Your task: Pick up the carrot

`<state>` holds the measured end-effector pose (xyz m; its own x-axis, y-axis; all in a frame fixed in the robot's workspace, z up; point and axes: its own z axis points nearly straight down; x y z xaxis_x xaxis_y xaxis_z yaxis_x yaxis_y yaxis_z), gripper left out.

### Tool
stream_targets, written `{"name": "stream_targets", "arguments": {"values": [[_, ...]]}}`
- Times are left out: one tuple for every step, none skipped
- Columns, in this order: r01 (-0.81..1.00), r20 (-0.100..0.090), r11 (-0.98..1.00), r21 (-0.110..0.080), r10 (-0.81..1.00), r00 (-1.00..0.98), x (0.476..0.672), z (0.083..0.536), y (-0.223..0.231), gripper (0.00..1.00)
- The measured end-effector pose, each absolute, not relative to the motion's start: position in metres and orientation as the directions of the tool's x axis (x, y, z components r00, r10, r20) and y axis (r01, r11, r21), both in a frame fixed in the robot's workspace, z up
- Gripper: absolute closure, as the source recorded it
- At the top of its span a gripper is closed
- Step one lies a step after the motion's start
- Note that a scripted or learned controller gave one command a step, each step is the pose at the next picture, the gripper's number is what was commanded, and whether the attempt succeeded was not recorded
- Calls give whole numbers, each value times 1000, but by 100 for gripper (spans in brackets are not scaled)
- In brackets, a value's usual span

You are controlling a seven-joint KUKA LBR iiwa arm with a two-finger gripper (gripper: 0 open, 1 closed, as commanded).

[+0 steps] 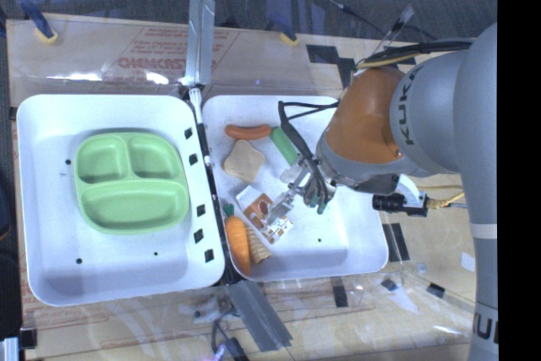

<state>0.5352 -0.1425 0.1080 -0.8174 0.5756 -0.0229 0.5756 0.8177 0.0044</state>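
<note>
The carrot (239, 244) is orange and lies in the near left corner of the right bin (363, 245), partly under a waffle-patterned piece (258, 249). My gripper (292, 193) hangs over the middle of that bin, up and to the right of the carrot, above a small printed packet (265, 213). Nothing shows between its fingers. The arm's orange band (365, 124) sits behind it to the right.
The right bin also bears a slice of toast (244, 160), a red sausage (248, 131) and a green vegetable (285, 144). A green divided plate (131, 180) lies in the left bin (51, 266). A black clipped divider (201, 182) runs between the bins.
</note>
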Motion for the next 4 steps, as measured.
{"name": "stream_targets", "arguments": {"values": [[822, -8, 569, 7, 822, -569, 493, 96, -211, 0], [639, -2, 770, 0, 639, -770, 543, 93, -211, 0], [634, -4, 774, 1, 634, -774, 545, 103, -211, 100], [452, -2, 892, 2, 452, -892, 630, 92, -126, 100]]}}
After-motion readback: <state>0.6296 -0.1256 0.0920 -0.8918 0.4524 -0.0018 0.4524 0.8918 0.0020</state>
